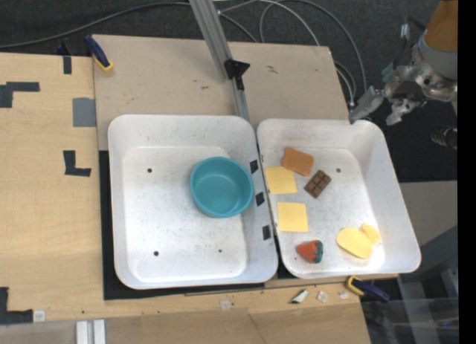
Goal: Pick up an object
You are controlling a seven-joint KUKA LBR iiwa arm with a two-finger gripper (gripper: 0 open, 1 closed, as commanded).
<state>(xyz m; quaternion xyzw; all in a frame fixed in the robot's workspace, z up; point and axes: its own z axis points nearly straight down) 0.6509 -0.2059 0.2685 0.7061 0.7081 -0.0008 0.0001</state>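
STATUS: Pick not yet started, judging by layout. The gripper (378, 107) sits outside the right bin (393, 186), just past its far-right corner, above the bench edge. Its two fingers are spread apart, nothing between them: released, no load.

CANDIDATE OBJS (all in right bin, none lifted):
- brown bread piece (297, 161), far-left area of bin.
- chocolate piece (317, 183), just right of and nearer than the bread.
- upper cheese slice (280, 180), by the left wall.
- lower cheese slice (291, 216), nearer, apart from the upper one by a small gap.
- strawberry (311, 251), near edge, approx. centre.
- yellow lumpy item (357, 241), near-right corner; exact type cannot be determined.

Left bin (126, 186) holds one teal bowl (221, 186), upright, right of centre.

REMAINING: move arm over a bin, descend, close on an obj, lift. All steps outstanding.

SURROUNDINGS / OBSTRUCTIONS:
- Bin wall at far-right corner lies between gripper and the objs; arm needs to clear the rim first.
- Metal post (212, 30) rises from the far side between the bins; well apart from gripper, a concern for left-bin reaches only.
- Cables (297, 12) loop on the far bench, clear of bin interiors.
- Flat cheese slices lie flush on the bin floor; likely hard to grip. Bread and chocolate sit close together; risk of nudging one while taking the other.
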